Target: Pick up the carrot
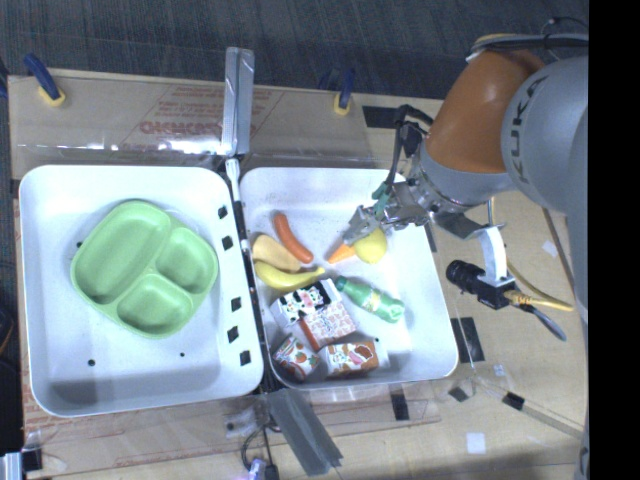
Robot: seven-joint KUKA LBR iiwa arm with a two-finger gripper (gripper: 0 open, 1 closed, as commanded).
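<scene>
The carrot is a small orange wedge lying in the right bin, near its middle. A yellow lemon touches its right end. My gripper hangs low over the bin, just above and to the right of the carrot, right over the lemon. Its tip reaches down to the carrot's upper right end. The grey arm with its orange band comes in from the upper right.
In the right bin lie an orange-red sausage, yellow bananas, a green bottle and several small cartons along the front. The left bin holds a green divided plate.
</scene>
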